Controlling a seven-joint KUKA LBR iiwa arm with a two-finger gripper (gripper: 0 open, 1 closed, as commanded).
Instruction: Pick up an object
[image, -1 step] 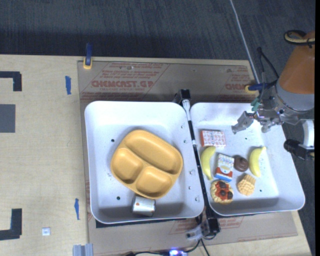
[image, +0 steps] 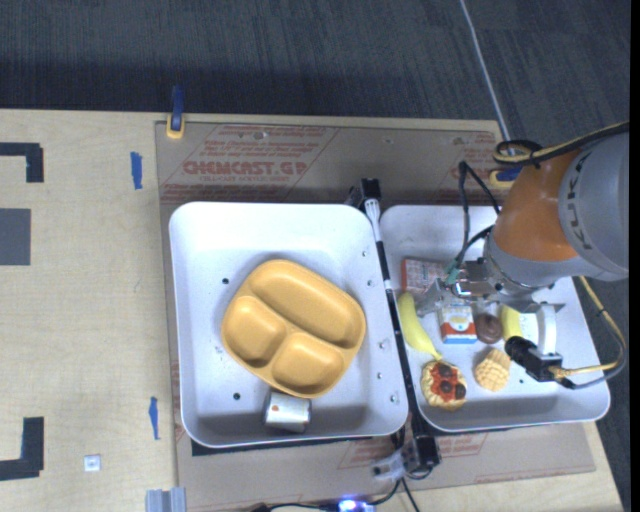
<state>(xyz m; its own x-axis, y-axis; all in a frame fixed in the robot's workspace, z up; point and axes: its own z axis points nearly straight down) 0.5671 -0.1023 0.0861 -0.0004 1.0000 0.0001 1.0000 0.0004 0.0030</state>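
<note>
Jaws state cannot be determined; the wrist housing covers them. The arm (image: 560, 215) is positioned over the right bin (image: 590, 405), above a small carton (image: 458, 328). A banana (image: 416, 326), corn cob (image: 490, 370) and pizza toy (image: 444, 384) lie near. The left bin (image: 190, 300) contains a yellow divided tray (image: 292, 326).

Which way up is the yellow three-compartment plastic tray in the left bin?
Upside down. The yellow three-compartment plastic tray shows three rounded bulges rather than hollows, lying tilted in the left white bin.
</note>
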